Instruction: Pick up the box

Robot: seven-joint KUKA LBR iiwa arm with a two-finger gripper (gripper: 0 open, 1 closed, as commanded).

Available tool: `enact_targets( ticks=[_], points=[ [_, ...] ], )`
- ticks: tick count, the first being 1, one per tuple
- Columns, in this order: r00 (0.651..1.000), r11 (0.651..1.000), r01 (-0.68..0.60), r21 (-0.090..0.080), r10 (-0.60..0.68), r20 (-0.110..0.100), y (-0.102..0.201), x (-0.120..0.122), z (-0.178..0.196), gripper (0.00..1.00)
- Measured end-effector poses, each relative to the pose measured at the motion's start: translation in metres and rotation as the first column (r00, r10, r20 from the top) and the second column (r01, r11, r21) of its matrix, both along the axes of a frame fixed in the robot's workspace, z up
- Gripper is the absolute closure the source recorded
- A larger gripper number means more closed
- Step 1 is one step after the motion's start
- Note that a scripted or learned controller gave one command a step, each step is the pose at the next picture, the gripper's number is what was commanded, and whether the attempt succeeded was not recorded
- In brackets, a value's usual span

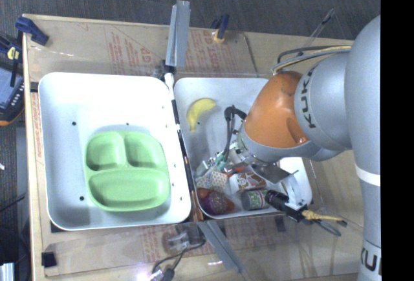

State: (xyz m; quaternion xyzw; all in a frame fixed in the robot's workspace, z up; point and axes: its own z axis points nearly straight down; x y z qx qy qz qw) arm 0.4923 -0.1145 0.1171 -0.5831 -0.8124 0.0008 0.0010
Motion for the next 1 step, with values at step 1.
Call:
enact_targets(
  ticks=[1],
  points=[
    [0.999, 0.999, -0.028, -0.02, 0.029, 0.025, 0.0007, -0.0106, -0.0175, 0.0]
  ],
)
